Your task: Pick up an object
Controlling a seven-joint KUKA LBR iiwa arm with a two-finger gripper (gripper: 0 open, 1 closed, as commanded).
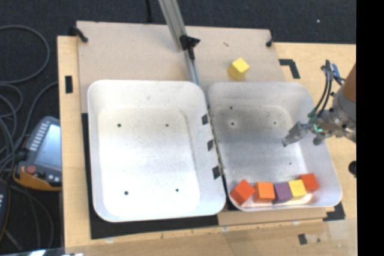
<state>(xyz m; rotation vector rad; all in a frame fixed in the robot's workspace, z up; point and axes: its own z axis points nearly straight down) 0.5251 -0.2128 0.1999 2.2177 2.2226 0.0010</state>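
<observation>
Camera view: yellow cube point(238, 68) outside bins

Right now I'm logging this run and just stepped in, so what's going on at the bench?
The grey arm reaches in from the right, its tool hanging over the right bin, with nothing seen in its grip. Five blocks line that bin's near edge: two orange blocks, a purple block, a yellow block and a red block. Another yellow cube sits on the board behind the bins. No pick has happened yet.
</observation>
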